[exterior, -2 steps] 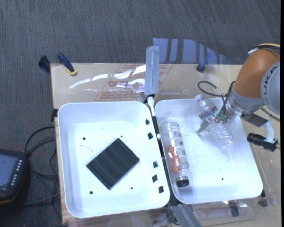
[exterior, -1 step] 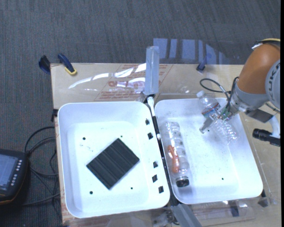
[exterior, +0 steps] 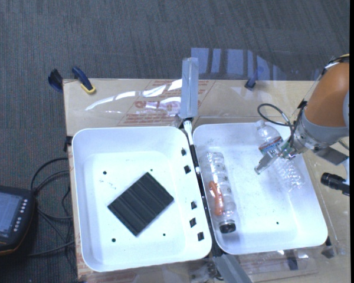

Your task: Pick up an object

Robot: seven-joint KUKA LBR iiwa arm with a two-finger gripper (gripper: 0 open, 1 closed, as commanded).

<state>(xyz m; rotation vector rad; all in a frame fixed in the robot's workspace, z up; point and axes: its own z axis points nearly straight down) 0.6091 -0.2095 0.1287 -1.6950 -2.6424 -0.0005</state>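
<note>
Camera view: jaws (exterior: 270, 158) over clear bottle (exterior: 280, 157) in right bin (exterior: 318, 229); jaws' state unclear, bottle outline faint.

1. The light is bright and even, coming from above.
2. Shiny glare streaks lie on the far part of the bench (exterior: 159, 99).
3. The white bins (exterior: 88, 152) look very bright.
4. The picture is a little fuzzy.
</note>
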